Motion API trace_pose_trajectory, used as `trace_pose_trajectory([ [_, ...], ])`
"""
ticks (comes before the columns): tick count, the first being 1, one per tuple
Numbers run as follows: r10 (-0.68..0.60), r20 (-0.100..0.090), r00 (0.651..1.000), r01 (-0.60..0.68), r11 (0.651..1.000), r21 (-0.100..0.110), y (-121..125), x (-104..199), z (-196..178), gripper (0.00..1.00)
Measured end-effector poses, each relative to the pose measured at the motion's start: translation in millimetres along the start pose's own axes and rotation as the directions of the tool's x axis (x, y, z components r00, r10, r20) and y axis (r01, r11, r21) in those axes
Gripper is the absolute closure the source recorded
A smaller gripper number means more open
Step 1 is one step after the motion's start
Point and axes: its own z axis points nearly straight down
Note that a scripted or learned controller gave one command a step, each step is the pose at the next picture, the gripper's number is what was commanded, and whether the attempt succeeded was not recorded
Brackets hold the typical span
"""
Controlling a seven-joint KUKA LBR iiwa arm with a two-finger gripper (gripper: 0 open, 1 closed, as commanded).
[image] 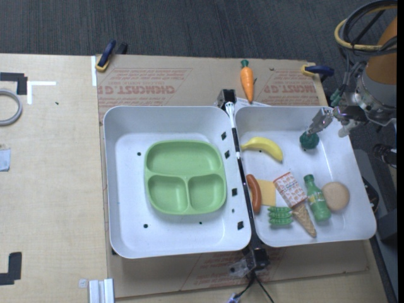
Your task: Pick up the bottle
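Observation:
The bottle (317, 199) is small and green and lies in the right bin (358, 169), near its right side, between a red-and-white carton (290, 188) and a tan round bun (336, 196). My gripper (320, 124) hangs over the bin's far right corner, well behind the bottle and apart from it. Just below the gripper's tip sits a dark green lump (309, 141); whether the two touch is unclear.
The right bin also holds a banana (263, 147), a sausage (254, 191), a cheese slice (267, 193), a pea pod (279, 215) and a cone (305, 219). A green divided plate (186, 177) fills the left bin (115, 169). A carrot (246, 81) lies on the cardboard behind.

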Motion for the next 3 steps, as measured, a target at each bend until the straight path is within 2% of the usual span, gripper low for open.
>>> trace_pose_trajectory([
  [1, -0.044, 0.001, 0.999, 0.044, 0.999, -0.004, -67, 11, 120, 0.00],
  [2, -0.042, 0.000, 0.999, 0.042, 0.999, -0.008, -65, 12, 109, 1.00],
  [3, -0.024, -0.001, 1.000, 0.024, 1.000, 0.001, -125, 85, -16, 1.00],
])
